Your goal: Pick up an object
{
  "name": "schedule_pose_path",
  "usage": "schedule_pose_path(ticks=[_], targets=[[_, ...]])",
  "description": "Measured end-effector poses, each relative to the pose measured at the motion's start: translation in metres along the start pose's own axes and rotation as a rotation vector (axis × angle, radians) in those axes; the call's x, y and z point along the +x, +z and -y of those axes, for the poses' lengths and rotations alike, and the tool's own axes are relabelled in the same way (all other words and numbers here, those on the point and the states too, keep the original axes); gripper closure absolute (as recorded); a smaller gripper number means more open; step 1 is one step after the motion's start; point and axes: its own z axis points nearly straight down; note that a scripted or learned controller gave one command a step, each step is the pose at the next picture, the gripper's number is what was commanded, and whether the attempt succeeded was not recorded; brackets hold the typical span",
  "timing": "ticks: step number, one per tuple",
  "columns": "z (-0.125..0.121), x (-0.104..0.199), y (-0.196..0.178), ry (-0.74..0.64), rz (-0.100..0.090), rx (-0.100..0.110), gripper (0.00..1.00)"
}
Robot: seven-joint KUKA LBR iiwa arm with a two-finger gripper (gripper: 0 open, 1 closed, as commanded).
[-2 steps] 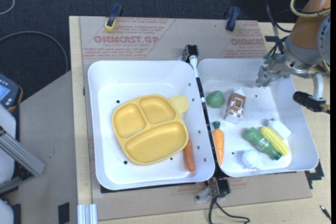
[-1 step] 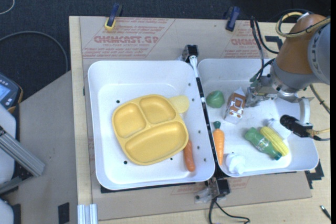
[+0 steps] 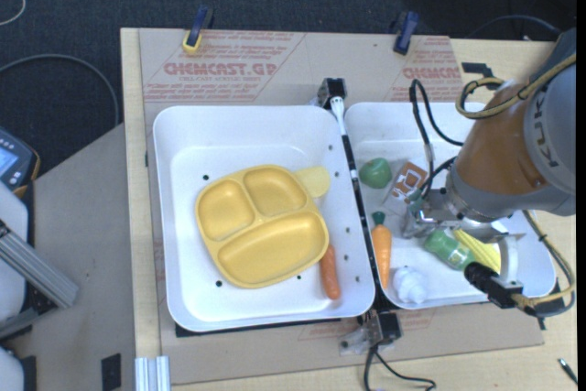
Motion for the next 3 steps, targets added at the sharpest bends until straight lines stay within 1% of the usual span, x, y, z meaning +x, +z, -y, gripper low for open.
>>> schedule_pose_path(ticks=[1,2,3], targets=[[0.032,0.057,-0.105,-0.004,0.004,-0.014,1.00],[0.032,0.247,-0.100,-0.015,0.001,-0.012,1.00],[0.005,0.297,-0.241,-0.007,-0.003,-0.027,1.00]])
